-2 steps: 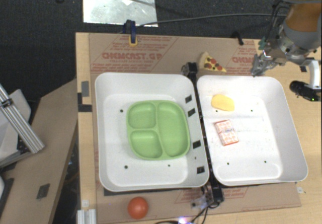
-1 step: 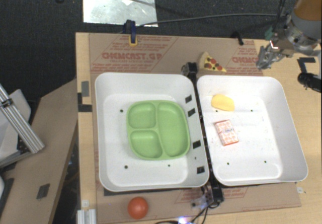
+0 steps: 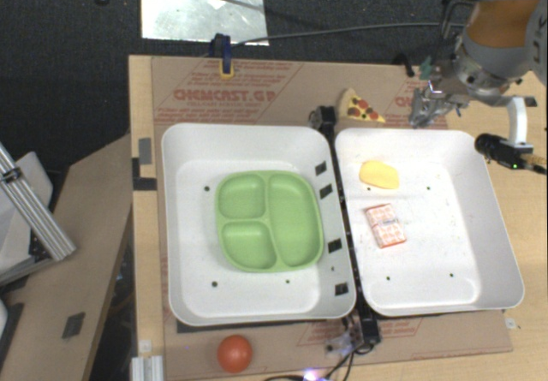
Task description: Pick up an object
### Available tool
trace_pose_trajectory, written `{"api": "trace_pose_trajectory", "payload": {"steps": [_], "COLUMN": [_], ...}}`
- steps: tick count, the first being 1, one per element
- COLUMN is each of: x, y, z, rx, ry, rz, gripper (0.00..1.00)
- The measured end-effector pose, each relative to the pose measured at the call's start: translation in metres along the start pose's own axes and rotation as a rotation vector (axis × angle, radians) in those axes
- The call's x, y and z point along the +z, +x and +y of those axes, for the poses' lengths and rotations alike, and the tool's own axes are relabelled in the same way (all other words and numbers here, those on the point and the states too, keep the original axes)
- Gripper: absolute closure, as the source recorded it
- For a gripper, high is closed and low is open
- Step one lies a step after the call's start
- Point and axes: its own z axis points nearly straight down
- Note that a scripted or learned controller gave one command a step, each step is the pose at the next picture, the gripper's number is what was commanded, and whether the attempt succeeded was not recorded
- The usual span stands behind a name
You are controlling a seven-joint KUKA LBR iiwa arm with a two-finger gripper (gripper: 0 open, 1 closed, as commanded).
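Grey metal fingers [image 3: 425, 110] are hanging over the far rim of the right bin [image 3: 492, 199], too small and blurred to tell whether they are spread or pressed together, and nothing shows between them. Well apart, inside that bin, a yellow piece [image 3: 379, 174] and a red-and-white box [image 3: 385, 225] are lying near each other. Coming straight down here is risking a strike on the rim or the pizza toy [image 3: 361, 107] outside on the desk [image 3: 257, 88]. The flat box is likely slipping from a pinch.
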Motion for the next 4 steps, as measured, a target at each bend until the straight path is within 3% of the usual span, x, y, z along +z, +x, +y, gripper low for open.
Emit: {"api": "trace_pose_trajectory", "payload": {"steps": [2,4], "x": [0.03,0.032], "y": [0.1,0.205], "z": [0.009,0.007], "rx": [0.001,-0.001], "ry": [-0.003,-0.002], "rz": [-0.001,0.001], "gripper": [1.0,1.0]}}
